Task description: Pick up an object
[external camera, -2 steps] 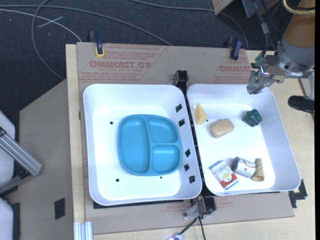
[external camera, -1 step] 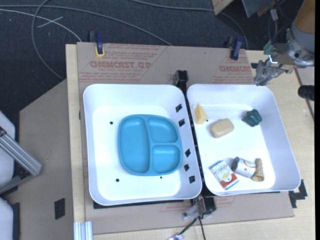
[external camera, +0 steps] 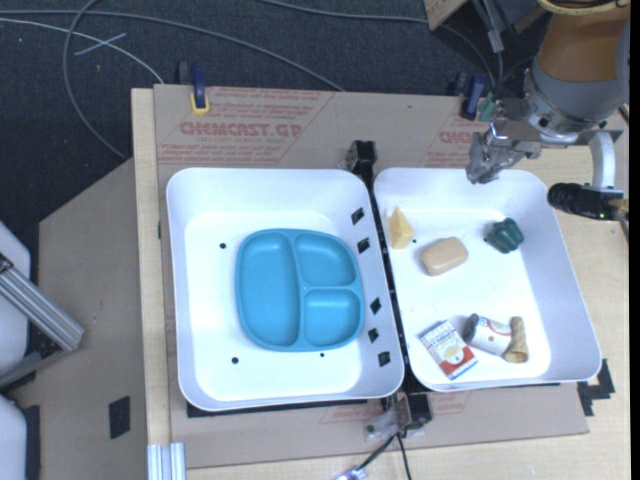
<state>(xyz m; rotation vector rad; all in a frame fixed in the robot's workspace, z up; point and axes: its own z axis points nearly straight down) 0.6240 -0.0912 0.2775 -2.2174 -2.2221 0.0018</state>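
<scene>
My gripper (external camera: 484, 171) hangs over the far edge of the right bin (external camera: 570, 288), with nothing visible between its fingers. Below it in that bin lie a pale yellow wedge (external camera: 400, 227), a tan oval piece (external camera: 443, 256), a dark green object (external camera: 505, 234), a small red and white carton (external camera: 447, 348) and a white and brown object (external camera: 496, 336). The green object is nearest to the gripper, a little to the near right of it.
The left bin (external camera: 200, 268) holds a blue divided plate (external camera: 298, 288). A row of black clips (external camera: 368, 268) runs along the seam between the bins. Cables (external camera: 120, 28) trail on the dark floor beyond the bench.
</scene>
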